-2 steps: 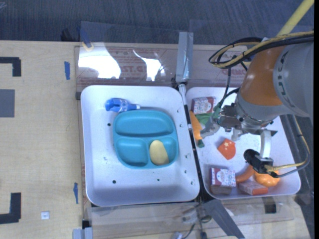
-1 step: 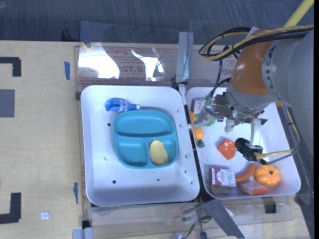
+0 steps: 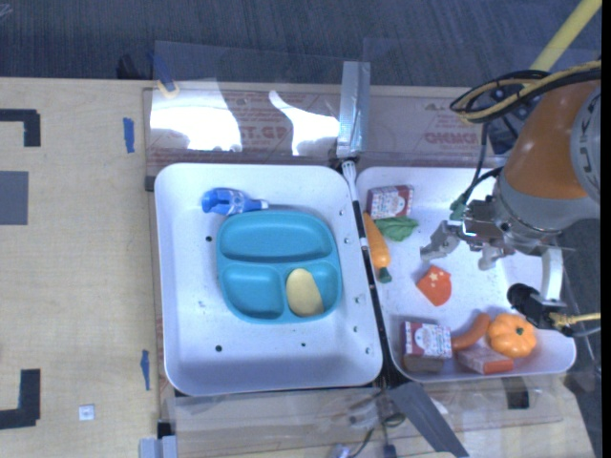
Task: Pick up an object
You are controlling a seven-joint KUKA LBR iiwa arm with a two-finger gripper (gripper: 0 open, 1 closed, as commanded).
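Tool (image 3: 465,244) hovers near strawberry (image 3: 434,285); carrot (image 3: 377,246) long axis runs near-far.

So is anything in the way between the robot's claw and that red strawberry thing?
Nothing visible. The gripper hangs just up and right of the red strawberry-like toy, with bare white bin floor between them.

Light is bright and even. Strong white glare lies on the clear sheet (image 3: 239,122) at upper centre. Shadows are soft. My arm (image 3: 554,151) looks slightly blurred.
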